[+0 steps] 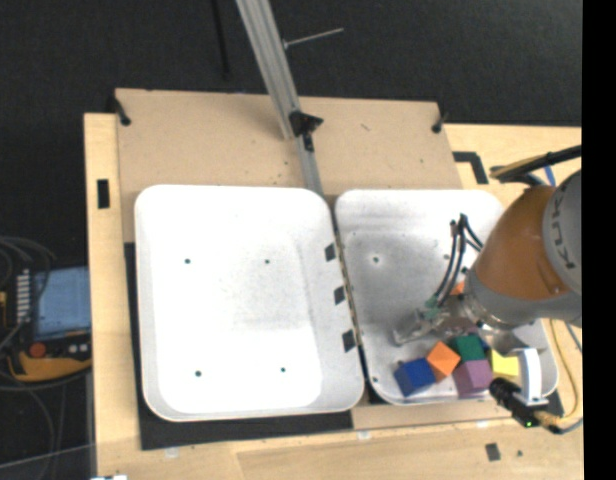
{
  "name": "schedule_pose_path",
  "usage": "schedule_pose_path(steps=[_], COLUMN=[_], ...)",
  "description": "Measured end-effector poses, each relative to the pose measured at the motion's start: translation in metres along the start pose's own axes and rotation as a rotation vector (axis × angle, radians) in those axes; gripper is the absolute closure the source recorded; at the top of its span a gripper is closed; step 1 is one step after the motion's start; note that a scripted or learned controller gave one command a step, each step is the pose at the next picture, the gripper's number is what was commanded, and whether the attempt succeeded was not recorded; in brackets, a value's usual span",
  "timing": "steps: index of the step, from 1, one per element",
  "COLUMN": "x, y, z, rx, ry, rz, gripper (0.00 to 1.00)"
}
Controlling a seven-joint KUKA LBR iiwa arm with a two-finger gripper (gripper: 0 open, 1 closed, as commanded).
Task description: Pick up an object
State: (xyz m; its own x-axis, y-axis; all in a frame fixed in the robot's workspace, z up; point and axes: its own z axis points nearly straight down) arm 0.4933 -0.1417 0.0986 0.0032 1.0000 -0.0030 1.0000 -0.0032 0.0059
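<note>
Camera view, looking down at a slant, showed a cluster of small coloured blocks in the right bin (388,218), packed toward its 5 o'clock corner. A blue block (414,376) lay nearest the bin's middle, with an orange block (444,358) touching it at 2 o'clock. A green block (470,347) sat just beyond the orange one, a purple block (475,376) lay at 4 o'clock from the orange, and a yellow block (505,365) rested at 3 o'clock from the purple.

The gripper (420,328) hung just at 11 o'clock of the orange block, above the cluster; whether its fingers were apart or closed could not be told, and nothing was seen between them. The arm (523,253), with its orange band, covered the bin's 3 o'clock side and hid part of the cluster. The left bin (148,298) lay at 9 o'clock, just beside the right one.
</note>
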Motion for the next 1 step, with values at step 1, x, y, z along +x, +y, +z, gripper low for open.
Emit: schedule_pose_path(steps=[1], x=[-0.0009], y=[0.0015], z=[-0.0109], rx=[-0.006], ry=[0.0], rz=[0.006], gripper=[1.0])
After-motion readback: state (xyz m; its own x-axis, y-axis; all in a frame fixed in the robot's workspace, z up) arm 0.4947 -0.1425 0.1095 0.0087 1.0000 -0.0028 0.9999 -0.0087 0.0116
